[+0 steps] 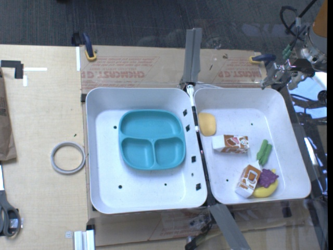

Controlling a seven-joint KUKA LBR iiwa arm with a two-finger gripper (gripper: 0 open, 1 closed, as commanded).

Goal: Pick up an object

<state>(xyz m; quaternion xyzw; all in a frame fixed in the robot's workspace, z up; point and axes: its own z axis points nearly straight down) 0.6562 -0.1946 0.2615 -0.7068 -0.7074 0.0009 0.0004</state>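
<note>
The right bin (276, 108) holds several small things: a yellow-orange rounded piece (207, 124), a small white and brown carton (231, 143), a green pea pod (264, 152), a second carton (248, 180), purple grapes (268, 177) and a yellow banana (264, 191). The last three lie bunched in the near right corner. My gripper (280, 77) hangs over the bin's far right corner, above the rim and well away from all of them. Nothing shows in its grasp.
The left bin (101, 155) bears a teal divided plate (153, 139). A grey post (192, 56) rises between the bins at the back. A tape ring (68, 157) and scissors (8, 220) lie on the wooden bench at left. Clamps (88, 50) grip the cardboard's far edge.
</note>
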